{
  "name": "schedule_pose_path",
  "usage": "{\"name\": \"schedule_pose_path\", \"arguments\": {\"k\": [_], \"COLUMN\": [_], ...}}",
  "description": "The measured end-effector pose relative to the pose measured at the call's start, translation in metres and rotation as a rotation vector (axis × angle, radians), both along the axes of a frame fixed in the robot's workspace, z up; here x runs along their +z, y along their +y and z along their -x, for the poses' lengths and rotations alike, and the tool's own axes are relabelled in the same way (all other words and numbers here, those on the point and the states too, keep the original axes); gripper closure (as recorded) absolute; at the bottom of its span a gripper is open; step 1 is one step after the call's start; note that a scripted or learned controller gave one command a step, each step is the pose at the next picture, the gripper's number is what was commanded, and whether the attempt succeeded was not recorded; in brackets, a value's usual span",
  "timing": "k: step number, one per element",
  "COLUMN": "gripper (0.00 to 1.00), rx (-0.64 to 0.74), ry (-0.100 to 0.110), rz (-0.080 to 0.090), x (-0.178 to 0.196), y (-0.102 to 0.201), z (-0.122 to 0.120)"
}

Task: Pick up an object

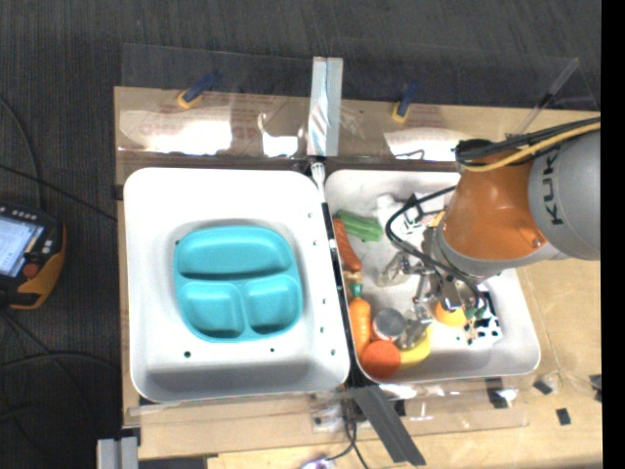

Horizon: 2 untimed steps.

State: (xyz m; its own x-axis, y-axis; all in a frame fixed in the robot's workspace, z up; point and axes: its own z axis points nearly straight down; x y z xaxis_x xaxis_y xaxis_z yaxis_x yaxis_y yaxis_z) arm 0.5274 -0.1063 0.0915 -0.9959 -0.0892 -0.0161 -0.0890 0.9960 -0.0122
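My gripper (431, 304) hangs low inside the right bin (518, 345), below the arm's orange band (488, 218). Right beneath and around it lie a grey round piece (389, 322), a yellow banana-like piece (418, 345) and a small yellow-orange piece (450, 312). An orange ball (381, 359) and an orange carrot (359, 320) lie at the bin's front left. A red-orange piece (347, 247) and a green piece (359, 226) lie along its left wall. The wrist hides what is directly under it.
The left bin (156, 360) holds a teal compartment tray (236, 281). A black-and-white spotted item (482, 330) sits right of the gripper. A clear divider (325, 106) stands at the back between the bins. A handheld controller (24, 252) lies off the bench, far left.
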Motion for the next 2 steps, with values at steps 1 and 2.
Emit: {"name": "schedule_pose_path", "arguments": {"k": [1,2], "gripper": [0.0,0.0], "rx": [0.144,0.201], "ry": [-0.017,0.007], "rz": [-0.003,-0.001], "x": [0.003,-0.001], "y": [-0.017,0.0], "z": [0.023,0.007]}}
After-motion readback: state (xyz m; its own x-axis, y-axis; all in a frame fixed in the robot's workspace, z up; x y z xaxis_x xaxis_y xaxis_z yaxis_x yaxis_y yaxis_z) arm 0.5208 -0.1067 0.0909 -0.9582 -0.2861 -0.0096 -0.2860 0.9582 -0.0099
